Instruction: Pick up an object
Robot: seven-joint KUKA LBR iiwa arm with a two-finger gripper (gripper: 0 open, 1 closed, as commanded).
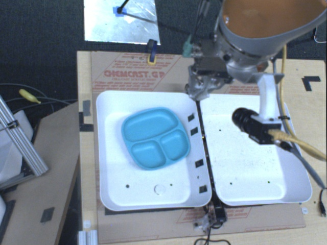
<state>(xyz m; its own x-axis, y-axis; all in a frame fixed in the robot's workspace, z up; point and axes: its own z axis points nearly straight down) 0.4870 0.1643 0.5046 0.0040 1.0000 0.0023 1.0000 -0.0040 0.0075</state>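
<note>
A light blue divided plate (pixel 155 137) with three compartments lies flat in the middle of the left white bin (pixel 110 152). My gripper (pixel 196 92) hangs from the grey and orange arm over the far end of the wall shared by the two bins, up and to the right of the plate and apart from it. Nothing shows between its tips. The right white bin (pixel 255 182) lies under the arm, whose wrist hides part of the bin's far side.
A brown cardboard sheet (pixel 133 73) with red lettering lies under both bins. Behind it are a shiny foil sheet (pixel 120 11) and a small yellow and blue clip (pixel 152 52). A metal frame (pixel 18 142) stands at the left edge.
</note>
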